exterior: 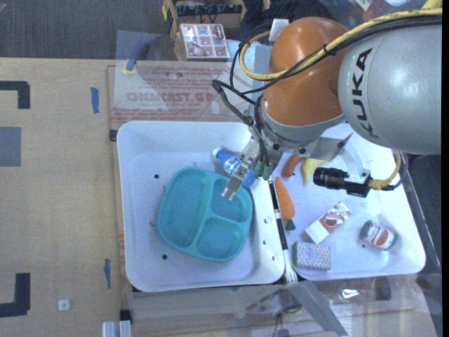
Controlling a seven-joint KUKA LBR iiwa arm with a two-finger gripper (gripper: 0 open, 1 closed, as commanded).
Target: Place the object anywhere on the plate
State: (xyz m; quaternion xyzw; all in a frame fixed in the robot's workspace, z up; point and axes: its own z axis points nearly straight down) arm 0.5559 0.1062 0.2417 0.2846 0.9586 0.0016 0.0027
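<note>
Nearest, in the right bin (pixel 414 262): green checked sponge (pixel 312 255), flat by the near left corner. Just behind it, small red-and-white carton (pixel 330 223), tilted. To its right, well apart, red-and-white can (pixel 379 236) on its side.

Left bin (pixel 133 209): teal plate (pixel 200 220) with three compartments. Sits toward the middle of the bin, turned at an angle to the walls. Nothing resting in the two near compartments.

Further back, along the right bin's left wall: orange carrot (pixel 283 196), lengthwise beside the divide between the bins. Beyond it, yellow banana (pixel 309 168) and a small orange piece (pixel 291 166), both partly under the arm.

Gripper (pixel 237 180): hangs over the plate's far right corner, pointing down and left. Clenched or released: cannot tell, since the tips blur into the blue behind them.

Blue-and-white object (pixel 228 161): lies in the left bin at the plate's far right rim, just beside the gripper. Touching the plate or not: cannot tell. Held or not: cannot tell.

Above, grey KUKA arm (pixel 393 83) with its orange band, reaching in from the right, yellow cable looped over it, black cylinder (pixel 337 179) fixed below the wrist.

Farthest: open cardboard box (pixel 203 5) beyond the wooden bench (pixel 56 188).
</note>
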